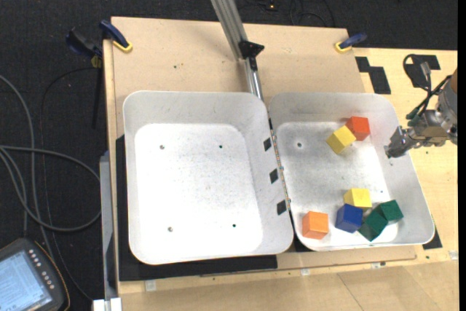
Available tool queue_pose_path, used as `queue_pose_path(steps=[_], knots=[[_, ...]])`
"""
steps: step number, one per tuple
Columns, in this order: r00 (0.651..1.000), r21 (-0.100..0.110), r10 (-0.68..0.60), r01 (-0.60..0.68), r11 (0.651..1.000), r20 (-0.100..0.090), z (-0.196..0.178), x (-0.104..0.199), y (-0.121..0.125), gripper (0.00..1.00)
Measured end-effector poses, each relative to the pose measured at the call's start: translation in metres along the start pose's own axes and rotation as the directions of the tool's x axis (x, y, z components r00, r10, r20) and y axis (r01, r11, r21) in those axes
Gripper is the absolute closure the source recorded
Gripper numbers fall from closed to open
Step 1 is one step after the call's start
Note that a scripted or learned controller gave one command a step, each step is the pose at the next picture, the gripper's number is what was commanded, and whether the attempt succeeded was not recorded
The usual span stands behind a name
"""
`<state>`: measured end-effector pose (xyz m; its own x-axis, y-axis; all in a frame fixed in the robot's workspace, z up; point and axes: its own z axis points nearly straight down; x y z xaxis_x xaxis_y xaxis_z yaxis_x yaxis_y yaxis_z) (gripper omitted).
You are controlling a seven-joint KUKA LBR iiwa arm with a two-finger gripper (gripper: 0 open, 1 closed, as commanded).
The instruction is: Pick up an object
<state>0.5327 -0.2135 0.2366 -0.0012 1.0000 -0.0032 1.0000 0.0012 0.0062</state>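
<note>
Right bin [408,178] holds all blocks. Gripper [394,148] at bin's 3 o'clock rim, tips angled toward 9 o'clock; nothing seen between fingers, spread too small to tell. Orange block [358,127] touches yellow block [340,140] at 1 o'clock, nearest gripper. Cluster at 5 o'clock: second yellow block [357,197], blue block [349,218], green blocks [382,218], second orange block [315,223]. Left bin [145,156] at 9 o'clock. Risks: fingertip striking rim on descent; tight packing blocking finger entry, causing nudge rather than grasp.

End effector [398,144] hovers at the right bin's [408,178] edge, near blocks [358,127]
</note>
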Motion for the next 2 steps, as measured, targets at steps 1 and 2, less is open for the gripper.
queue_pose_path(steps=[1, 2], knots=[[1.0, 0.004, 0.0, 0.0, 1.0, -0.002, -0.008, 0.0, 0.001, 1.0], [1.0, 0.004, -0.007, 0.007, 1.0, -0.004, -0.007, 0.047, 0.016, 1.0]])
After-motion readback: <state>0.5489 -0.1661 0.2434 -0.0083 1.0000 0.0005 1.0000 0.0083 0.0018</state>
